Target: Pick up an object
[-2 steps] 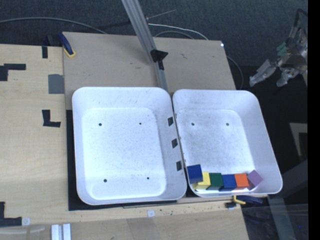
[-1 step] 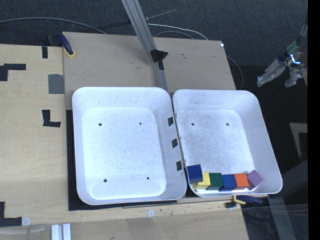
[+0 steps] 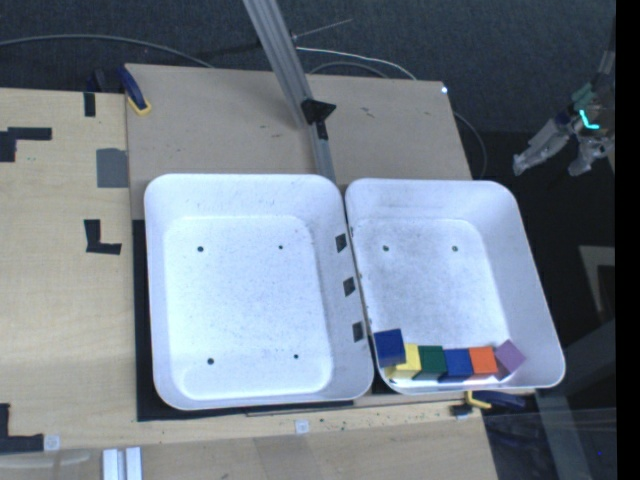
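Observation:
A row of small coloured blocks lies along the front wall of the right bin: a blue block, a yellow block, a green block, a second blue block, an orange block and a purple block. My gripper hangs off the bench at the upper right, outside the right bin's far corner and far from the blocks. Its two fingers are spread apart, open, with nothing between them.
The left bin sits beside the right one, their walls touching in the middle. A slanted metal pole rises behind the bins. Blue-and-yellow clamps sit at the board's back left and front right.

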Controlling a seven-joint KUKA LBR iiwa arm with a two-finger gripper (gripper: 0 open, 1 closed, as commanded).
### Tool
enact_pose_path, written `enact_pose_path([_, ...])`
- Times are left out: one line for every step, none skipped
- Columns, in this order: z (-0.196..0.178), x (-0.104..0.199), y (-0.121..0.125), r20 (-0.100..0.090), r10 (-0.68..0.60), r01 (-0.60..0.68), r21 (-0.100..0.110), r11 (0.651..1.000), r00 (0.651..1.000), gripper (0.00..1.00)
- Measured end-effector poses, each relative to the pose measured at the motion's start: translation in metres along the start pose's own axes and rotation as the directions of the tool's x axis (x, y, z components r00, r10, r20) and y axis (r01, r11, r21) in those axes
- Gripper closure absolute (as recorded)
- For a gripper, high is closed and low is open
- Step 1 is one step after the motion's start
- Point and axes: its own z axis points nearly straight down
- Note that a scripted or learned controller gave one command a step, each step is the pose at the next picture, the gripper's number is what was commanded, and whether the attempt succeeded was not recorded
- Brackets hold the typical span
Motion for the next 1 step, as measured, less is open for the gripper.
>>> enact_pose_path([0.0, 0.0001, 0.0001, 0.0, 0.0, 0.0, 0.0, 1.0, 1.0, 0.0])
